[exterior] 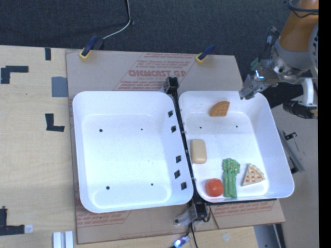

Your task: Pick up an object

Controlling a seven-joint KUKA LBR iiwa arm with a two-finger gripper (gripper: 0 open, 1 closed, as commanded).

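In the right bin (269, 138), the cream bar (198, 151) lay with its long axis running near to far, a cookie (219, 109) farther off, and a tomato (214, 187), asparagus (229, 177) and pizza slice (253, 175) nearer, while the gripper (247, 93), its grip impossible to tell, hovered over the far right rim.

Board: a brown cardboard sheet (150, 71) is laid under the bins.
Clamps: two yellow-and-blue clamps (88, 47) (205, 52) are fixed at its far edge.
Cable: a black cable (125, 14) is seen beyond.
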